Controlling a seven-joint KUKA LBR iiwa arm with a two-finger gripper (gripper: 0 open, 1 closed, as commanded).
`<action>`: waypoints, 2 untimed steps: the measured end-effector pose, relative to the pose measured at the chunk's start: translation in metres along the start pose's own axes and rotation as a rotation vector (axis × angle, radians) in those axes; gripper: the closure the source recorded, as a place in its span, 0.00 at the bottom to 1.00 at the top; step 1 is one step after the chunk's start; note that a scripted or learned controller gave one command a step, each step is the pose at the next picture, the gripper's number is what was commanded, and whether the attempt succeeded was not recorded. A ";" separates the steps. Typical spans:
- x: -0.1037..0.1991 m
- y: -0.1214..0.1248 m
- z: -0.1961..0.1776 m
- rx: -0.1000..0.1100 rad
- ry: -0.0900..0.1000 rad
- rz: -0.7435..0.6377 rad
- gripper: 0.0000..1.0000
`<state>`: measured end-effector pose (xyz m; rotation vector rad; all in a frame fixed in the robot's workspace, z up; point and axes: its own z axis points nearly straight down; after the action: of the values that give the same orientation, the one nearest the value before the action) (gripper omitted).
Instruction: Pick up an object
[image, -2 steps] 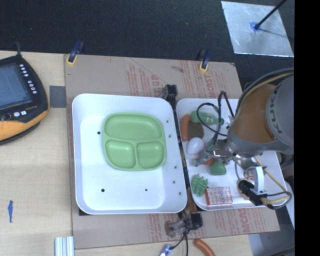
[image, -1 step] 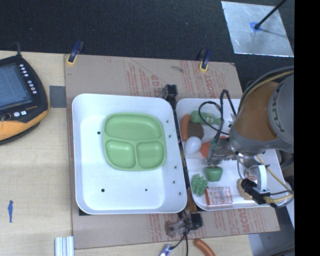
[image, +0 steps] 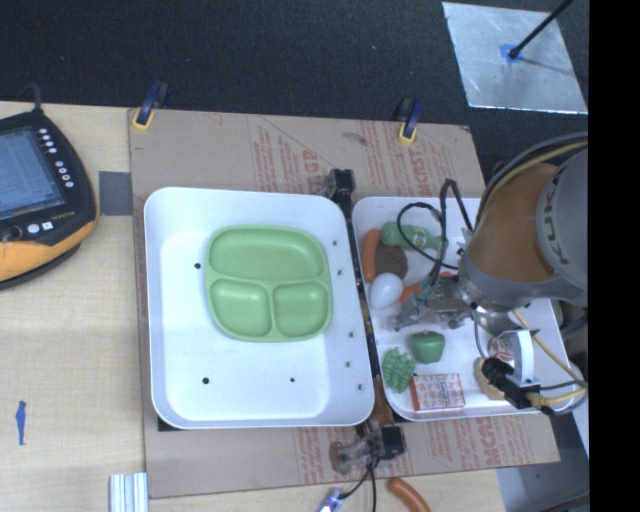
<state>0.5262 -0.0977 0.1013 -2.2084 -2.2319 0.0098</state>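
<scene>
Camera view: the gripper (image: 428, 312) hangs low in the right bin (image: 452, 408) amid crowded toys, just above a green pepper (image: 427, 346). Whether it is closed I cannot tell (cables hide it). It may nudge the neighbouring white egg (image: 386, 291) and miss.

Left bin (image: 170, 300) and right bin (image: 455, 412): smooth white plastic, slight sheen. Divided plate (image: 268, 280) centre-left: pale green plastic, matt-satin. Sheet under bins (image: 260, 150): brown cardboard, matt, printed red. Bench (image: 60, 400): light wood grain, matt. Egg (image: 386, 291) in right bin: glossy white. Arm (image: 520, 225) at right: orange band satin, grey casing smooth. Pendant (image: 40, 195) upper left: glossy screen, orange plastic edge. Floor (image: 300, 50) top: dark, rough carpet-like.
</scene>
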 end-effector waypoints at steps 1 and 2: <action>-0.009 -0.026 0.010 -0.002 0.002 0.005 0.00; -0.010 -0.025 0.000 -0.001 0.001 0.000 1.00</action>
<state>0.5009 -0.1078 0.1015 -2.2083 -2.2325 0.0079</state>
